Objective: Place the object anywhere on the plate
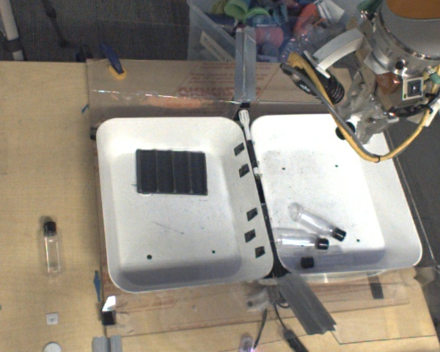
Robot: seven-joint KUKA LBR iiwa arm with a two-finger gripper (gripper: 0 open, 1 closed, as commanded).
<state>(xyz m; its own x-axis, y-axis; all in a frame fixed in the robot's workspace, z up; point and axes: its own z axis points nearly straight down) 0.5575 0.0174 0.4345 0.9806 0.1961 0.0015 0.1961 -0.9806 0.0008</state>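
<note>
You have the arm reaching in from the right, its orange band at the top edge of the view, and the gripper hangs over the far right part of the right bin. The gripper's tip sits among grey metal parts and a yellow cable that loops under it, and you cannot tell from this view how the jaws stand; nothing shows between them.

The task's things lie low in the right bin: two clear vials with black caps, lying on their sides close together near the near wall, one angled above the other. A small black cap-like piece rests just in front of them, by the bin's near edge.

In the left bin you see the plate, a dark ribbed rectangle lying flat in the far left part, well apart from the vials and from the gripper.

On the wooden bench to the left, another clear vial with a black cap lies outside the bins. Behind the bins stands a clear tub of coloured items. A small square tag with a dark pattern sits on the wrist; no writing or brand can be read anywhere at this size.
</note>
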